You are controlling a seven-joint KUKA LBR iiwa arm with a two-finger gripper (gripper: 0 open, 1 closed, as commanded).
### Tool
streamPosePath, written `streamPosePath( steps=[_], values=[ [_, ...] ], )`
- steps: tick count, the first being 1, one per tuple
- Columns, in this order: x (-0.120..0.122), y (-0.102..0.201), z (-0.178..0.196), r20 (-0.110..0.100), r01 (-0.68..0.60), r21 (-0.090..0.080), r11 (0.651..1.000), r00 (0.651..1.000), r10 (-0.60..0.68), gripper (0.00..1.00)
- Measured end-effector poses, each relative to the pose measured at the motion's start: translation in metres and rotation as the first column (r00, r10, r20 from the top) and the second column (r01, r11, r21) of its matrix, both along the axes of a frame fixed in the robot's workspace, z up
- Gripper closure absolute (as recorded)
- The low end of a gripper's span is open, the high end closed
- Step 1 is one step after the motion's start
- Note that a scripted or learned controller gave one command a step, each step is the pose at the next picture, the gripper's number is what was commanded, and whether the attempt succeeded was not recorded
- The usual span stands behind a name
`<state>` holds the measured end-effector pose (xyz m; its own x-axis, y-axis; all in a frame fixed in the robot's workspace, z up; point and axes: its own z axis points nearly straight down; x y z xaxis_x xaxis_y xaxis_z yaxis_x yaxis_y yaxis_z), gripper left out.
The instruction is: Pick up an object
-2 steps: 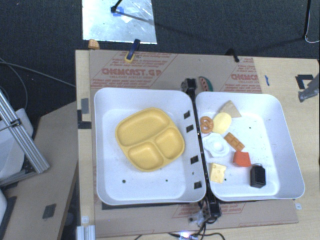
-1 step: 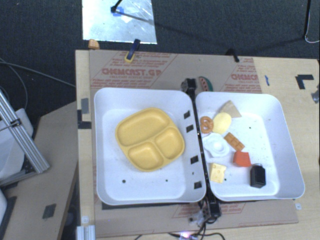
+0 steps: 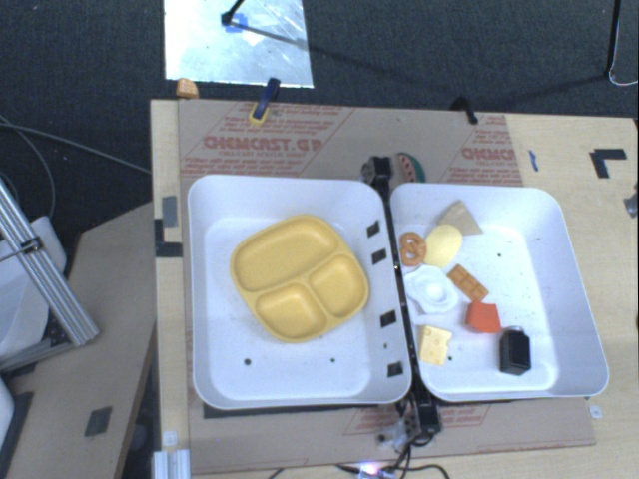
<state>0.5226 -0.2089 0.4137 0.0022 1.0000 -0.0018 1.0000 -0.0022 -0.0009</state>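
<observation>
The right bin (image 3: 559, 267) holds several small objects along its left half. A pretzel (image 3: 410, 246) lies beside a pale yellow lemon-like piece (image 3: 444, 242), with a tan wedge (image 3: 459, 217) behind them. A white fried-egg piece (image 3: 431, 291), an orange waffle stick (image 3: 467, 282), a red-orange block (image 3: 483, 317), a yellow cheese slice (image 3: 435, 345) and a black object (image 3: 514, 351) lie nearer the front. In the left bin (image 3: 215, 267) sits a yellow divided plate (image 3: 300, 277).
The bins stand on a cardboard sheet (image 3: 329, 143) atop the bench. A blue and yellow clip (image 3: 265, 101) lies on its far edge. A shiny metal sheet (image 3: 238, 26) lies on the dark floor beyond. An aluminium frame (image 3: 40, 267) stands at left.
</observation>
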Motion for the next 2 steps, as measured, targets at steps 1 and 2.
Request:
streamPosePath(
  steps=[1,2],
  values=[
    [0.005,0.014,-0.213,-0.009,-0.004,0.006,1.000,1.000,0.004,1.00],
    [-0.032,0.040,-0.053,0.020,-0.009,-0.002,1.000,1.000,0.009,1.00]
  ],
)
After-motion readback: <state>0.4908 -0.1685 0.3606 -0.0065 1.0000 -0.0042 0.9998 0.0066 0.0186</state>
